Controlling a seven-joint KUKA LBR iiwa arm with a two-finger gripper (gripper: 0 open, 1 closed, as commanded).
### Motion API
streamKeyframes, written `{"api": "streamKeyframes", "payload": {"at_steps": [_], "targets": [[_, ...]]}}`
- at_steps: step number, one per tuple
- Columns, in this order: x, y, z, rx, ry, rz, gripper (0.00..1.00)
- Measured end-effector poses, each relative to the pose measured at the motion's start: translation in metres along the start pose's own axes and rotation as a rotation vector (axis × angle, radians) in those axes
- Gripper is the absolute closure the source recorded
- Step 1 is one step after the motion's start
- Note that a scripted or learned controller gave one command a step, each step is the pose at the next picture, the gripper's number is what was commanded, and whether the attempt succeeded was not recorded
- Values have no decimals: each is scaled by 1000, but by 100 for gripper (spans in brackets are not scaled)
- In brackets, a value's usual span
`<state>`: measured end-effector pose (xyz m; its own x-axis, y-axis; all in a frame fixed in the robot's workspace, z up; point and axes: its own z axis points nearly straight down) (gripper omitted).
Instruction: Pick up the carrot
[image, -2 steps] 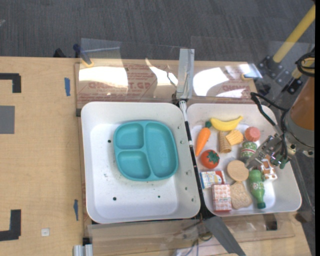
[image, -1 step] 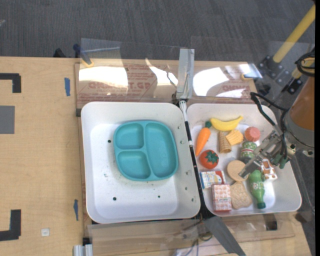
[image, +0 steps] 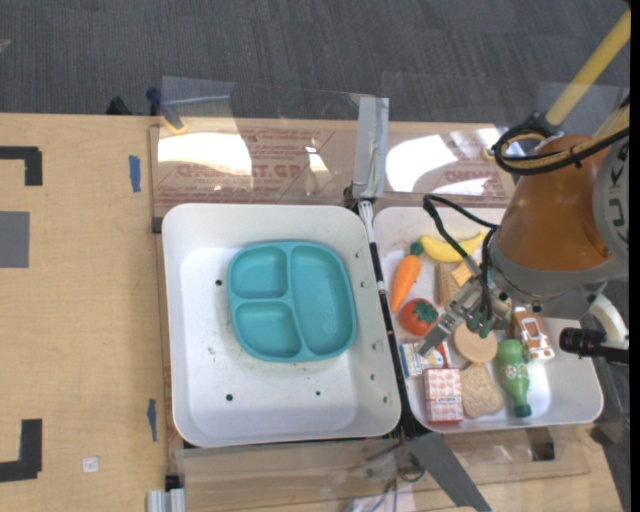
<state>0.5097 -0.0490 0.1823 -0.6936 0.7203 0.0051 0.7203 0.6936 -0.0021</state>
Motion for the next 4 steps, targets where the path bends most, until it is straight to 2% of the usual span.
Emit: {"api": "streamKeyframes", "payload": {"at_steps": [1, 2, 3, 4], "targets": [[-34, 56, -3, -5, -8, 103, 0], [-48, 83, -3, -6, -12, -214, 0], [-73, 102, -4, -5, -12, -271, 0], [-21, 32, -3, -2, -5, -80, 0]]}}
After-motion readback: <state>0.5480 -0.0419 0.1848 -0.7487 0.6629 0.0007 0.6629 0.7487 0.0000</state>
